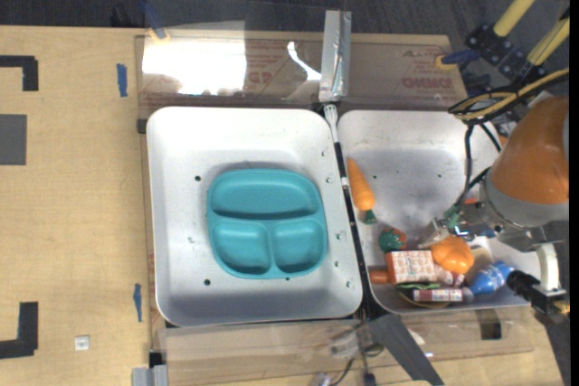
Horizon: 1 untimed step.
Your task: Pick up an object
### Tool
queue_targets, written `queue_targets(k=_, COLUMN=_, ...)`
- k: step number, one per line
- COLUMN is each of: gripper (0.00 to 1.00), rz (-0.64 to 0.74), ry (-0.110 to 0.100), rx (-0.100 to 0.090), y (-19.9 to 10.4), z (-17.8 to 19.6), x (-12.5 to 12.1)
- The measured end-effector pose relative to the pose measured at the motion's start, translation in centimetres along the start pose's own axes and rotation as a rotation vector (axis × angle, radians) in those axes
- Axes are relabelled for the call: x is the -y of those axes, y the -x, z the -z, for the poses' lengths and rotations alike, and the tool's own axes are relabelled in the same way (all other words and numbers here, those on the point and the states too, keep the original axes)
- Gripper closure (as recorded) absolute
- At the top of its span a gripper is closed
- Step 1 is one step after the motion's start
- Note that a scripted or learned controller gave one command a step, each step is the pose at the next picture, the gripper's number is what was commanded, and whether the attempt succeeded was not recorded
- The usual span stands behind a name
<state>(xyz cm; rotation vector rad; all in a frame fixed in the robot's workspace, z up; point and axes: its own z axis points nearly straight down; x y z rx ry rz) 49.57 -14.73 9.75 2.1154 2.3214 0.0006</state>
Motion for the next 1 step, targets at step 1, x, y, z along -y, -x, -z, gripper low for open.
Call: queue_targets(k=1, gripper=1.0, rz=-0.084, ry=0.007, rx=-0.003, y=-8.02, z=9.02, x=-7.38)
